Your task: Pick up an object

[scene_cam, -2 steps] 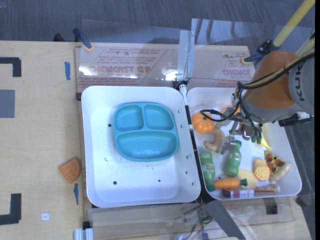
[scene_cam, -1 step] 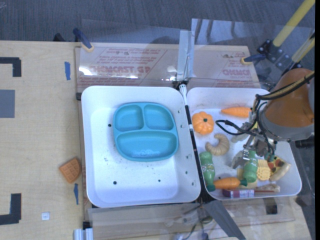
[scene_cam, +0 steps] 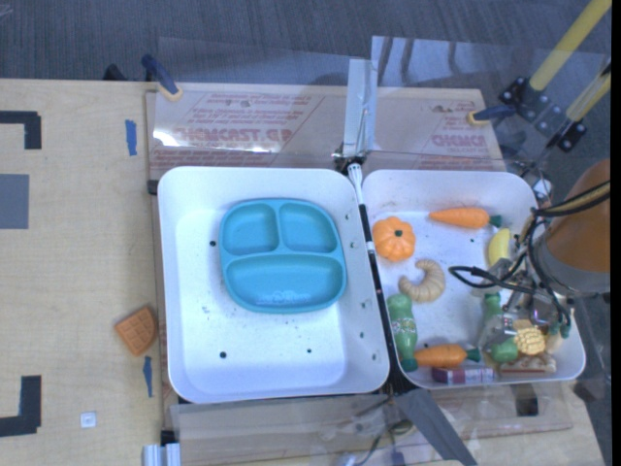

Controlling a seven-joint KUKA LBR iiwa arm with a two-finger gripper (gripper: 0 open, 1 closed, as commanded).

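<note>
The gripper [scene_cam: 512, 330] hangs over the corn cob [scene_cam: 529, 339] — light, stiff, bumpy, best pinched mid-body — though its grip state I cannot tell.

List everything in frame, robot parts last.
shallow white plastic bins: 2, white, side by side on bench
blue divided plastic tray: 1, left bin
orange toy pumpkin: 1, right bin, left side
orange toy carrots: 2, right bin, far and near ends
tan toy croissant: 1, right bin, middle
green toy vegetable: 1, right bin, near-left
yellow toy corn: 1, right bin, by gripper
orange waffle-textured block: 1, bench, left of bins
gripper: 1, low in right bin
</note>
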